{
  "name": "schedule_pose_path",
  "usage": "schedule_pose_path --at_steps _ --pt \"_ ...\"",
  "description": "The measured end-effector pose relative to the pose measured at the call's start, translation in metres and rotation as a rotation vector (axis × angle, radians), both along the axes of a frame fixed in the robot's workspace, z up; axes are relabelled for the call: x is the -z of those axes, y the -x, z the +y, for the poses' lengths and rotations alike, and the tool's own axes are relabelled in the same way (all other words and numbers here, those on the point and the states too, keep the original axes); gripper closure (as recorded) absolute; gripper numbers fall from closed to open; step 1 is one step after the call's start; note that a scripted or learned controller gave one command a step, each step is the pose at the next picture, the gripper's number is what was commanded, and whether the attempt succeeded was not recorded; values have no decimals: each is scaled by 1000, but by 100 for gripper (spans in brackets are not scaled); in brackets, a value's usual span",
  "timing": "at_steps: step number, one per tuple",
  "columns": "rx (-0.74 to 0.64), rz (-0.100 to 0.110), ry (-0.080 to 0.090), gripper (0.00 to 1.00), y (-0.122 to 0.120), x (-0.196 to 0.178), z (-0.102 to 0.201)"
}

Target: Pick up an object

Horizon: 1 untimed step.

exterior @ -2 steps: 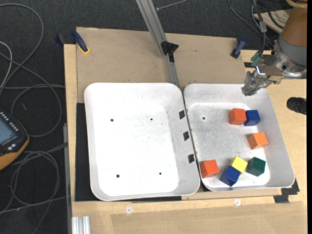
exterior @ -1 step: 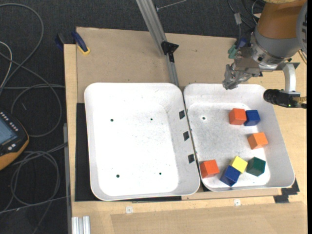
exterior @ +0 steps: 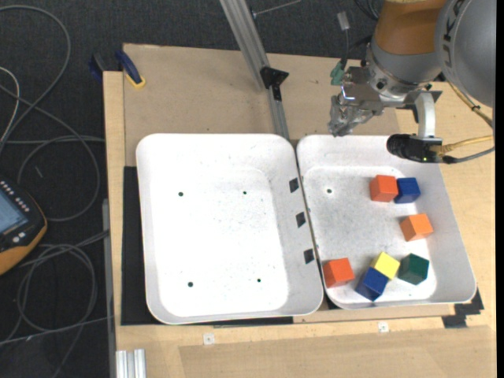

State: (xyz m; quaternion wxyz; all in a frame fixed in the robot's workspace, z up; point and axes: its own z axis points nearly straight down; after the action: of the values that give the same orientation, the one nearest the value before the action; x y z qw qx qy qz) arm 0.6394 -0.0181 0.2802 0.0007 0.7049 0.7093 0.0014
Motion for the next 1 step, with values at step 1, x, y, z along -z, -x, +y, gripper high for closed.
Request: schedule_pose_path --at_steps 1 --pt "0 1 -1 100 -6 8 57"
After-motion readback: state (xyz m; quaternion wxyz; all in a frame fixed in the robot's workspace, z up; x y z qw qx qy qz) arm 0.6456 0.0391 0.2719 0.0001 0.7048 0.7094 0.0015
